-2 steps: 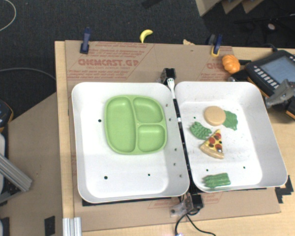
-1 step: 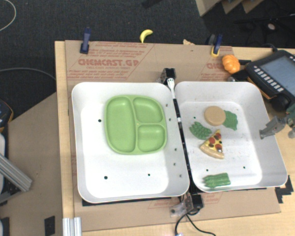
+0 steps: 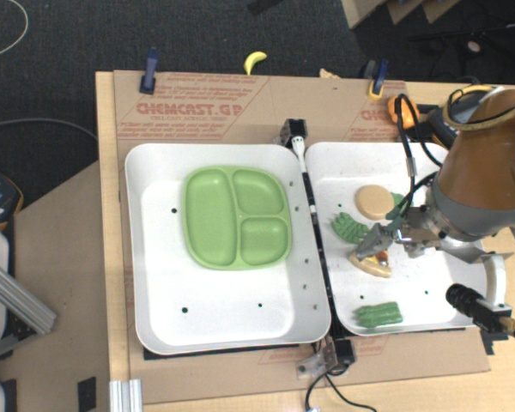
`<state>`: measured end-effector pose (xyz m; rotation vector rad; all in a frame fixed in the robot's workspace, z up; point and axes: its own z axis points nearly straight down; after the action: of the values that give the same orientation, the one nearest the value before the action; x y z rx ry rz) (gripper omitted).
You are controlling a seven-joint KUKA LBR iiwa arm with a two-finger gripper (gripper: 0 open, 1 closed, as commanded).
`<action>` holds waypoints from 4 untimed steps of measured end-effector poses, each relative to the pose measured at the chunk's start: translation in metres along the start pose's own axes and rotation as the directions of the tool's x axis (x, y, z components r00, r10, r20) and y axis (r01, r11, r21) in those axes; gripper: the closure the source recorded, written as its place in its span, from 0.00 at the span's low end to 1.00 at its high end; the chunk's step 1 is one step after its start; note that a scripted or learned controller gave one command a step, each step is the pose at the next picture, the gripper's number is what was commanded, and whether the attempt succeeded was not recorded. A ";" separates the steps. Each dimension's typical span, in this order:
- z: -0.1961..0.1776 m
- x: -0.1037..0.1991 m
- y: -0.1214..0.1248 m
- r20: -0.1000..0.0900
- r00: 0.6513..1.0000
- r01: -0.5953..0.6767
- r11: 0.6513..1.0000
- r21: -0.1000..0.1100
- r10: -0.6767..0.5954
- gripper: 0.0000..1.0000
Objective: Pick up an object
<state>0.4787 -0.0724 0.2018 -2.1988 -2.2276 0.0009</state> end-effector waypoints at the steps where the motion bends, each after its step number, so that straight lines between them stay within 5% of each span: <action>1: -0.032 -0.065 0.000 0.012 1.000 -0.017 1.000 -0.013 0.017 0.00; 2: 0.021 0.085 0.001 0.001 1.000 0.002 1.000 -0.001 -0.002 0.00; 3: 0.007 0.075 0.002 0.007 1.000 -0.014 1.000 -0.009 0.014 1.00; 4: -0.138 0.083 0.003 0.006 1.000 -0.010 1.000 -0.027 0.010 1.00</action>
<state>0.4815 0.0098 0.3407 -2.2260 -2.2334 -0.0222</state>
